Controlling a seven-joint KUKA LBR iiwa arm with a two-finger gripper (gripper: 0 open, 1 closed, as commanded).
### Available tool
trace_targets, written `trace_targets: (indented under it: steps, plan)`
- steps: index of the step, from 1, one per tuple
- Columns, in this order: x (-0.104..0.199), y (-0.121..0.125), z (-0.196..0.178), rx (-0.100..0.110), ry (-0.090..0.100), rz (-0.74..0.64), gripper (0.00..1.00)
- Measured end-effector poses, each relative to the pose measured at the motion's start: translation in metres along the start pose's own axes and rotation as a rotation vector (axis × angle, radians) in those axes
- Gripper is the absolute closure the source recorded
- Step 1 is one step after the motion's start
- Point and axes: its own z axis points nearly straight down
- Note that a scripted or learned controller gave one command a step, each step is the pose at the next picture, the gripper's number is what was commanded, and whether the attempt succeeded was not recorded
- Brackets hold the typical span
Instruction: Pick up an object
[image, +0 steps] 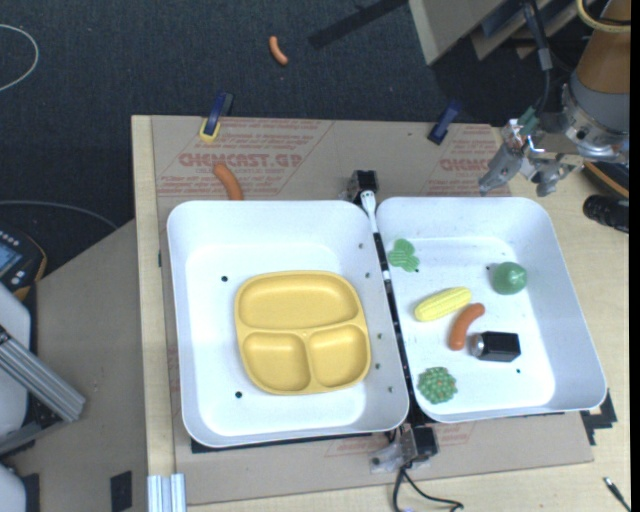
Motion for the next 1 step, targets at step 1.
trace_targets:
  steps: [1]
  plan:
    - [0.0000,0.0018,-0.0057,-0.010,-0.002,-0.002,0.00]
